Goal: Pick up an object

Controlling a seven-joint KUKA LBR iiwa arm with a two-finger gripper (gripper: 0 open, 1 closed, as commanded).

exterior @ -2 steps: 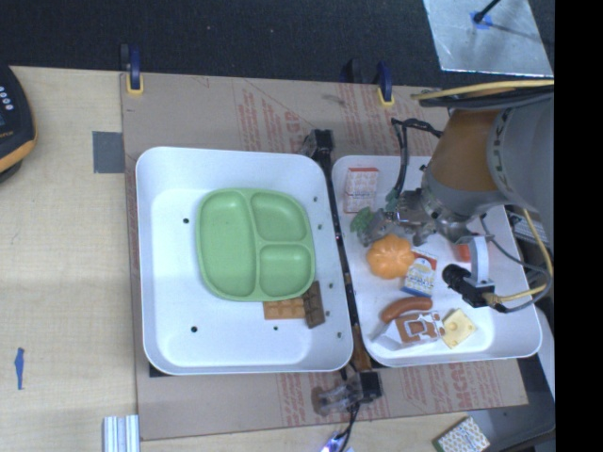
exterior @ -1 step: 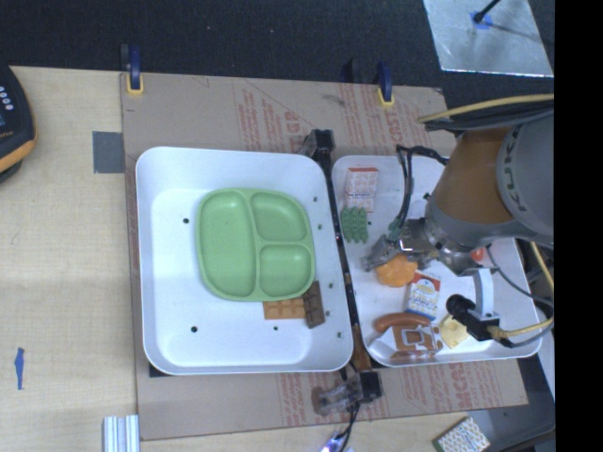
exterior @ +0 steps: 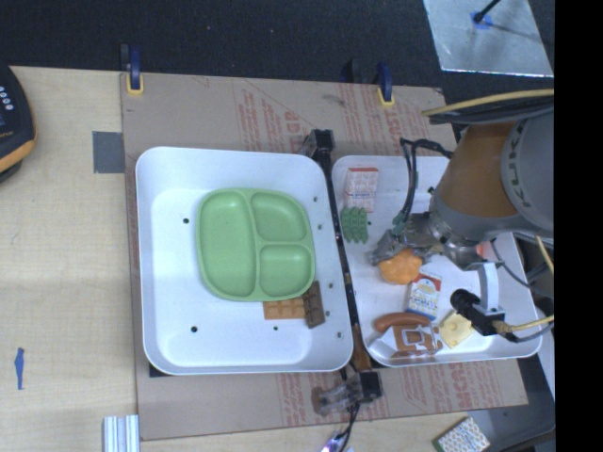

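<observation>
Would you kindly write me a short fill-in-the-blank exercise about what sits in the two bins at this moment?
1. The divided plate in the left bin is ____ in colour.
2. That plate has ____ compartments.
3. The gripper is over the ____ bin.
4. The brown waffle-like piece lies just outside the plate's ____ rim.

Missing words: green; three; right; near

Grey arm (exterior: 528, 172) reaching in from the right, orange band (exterior: 476, 172) above the wrist, wrist bent downward and to the left, gripper (exterior: 400, 243) low at its end, cables looping beside the wrist
</observation>
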